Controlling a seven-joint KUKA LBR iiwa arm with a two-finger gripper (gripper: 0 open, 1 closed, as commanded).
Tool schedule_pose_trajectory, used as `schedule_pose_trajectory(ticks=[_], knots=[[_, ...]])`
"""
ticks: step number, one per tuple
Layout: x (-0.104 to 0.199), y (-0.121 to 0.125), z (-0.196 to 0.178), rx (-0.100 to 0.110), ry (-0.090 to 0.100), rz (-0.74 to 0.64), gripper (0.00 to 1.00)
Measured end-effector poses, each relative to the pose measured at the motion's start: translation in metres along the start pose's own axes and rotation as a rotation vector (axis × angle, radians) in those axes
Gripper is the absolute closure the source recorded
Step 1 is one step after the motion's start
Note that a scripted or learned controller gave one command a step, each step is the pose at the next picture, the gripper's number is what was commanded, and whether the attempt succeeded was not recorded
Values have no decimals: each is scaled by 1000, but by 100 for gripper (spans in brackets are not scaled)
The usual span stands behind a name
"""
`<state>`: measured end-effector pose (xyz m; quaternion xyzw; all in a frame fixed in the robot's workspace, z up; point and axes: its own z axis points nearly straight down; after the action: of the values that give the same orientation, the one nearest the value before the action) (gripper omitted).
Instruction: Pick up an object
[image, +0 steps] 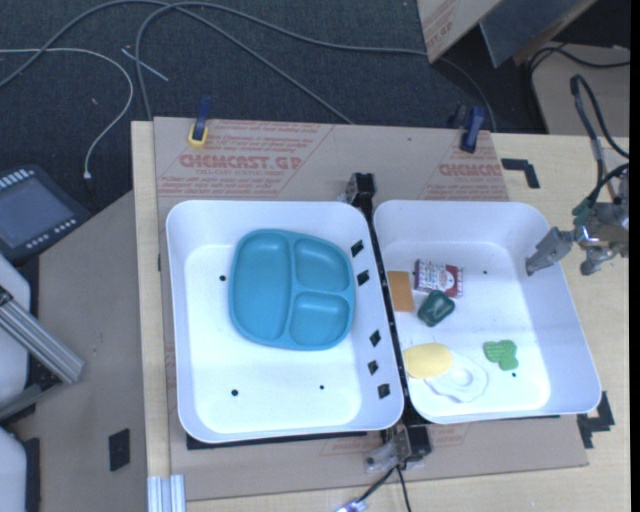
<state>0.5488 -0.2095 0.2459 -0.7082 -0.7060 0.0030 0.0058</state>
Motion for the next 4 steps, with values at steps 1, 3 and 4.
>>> schedule_pose_trajectory(ticks=[1,3,4], knots=[[1,2,-6,-12,-3,-3,0],[-12,0,91,-6,-1,-2,0],[-11,-10,142,-6,1,-3,0]])
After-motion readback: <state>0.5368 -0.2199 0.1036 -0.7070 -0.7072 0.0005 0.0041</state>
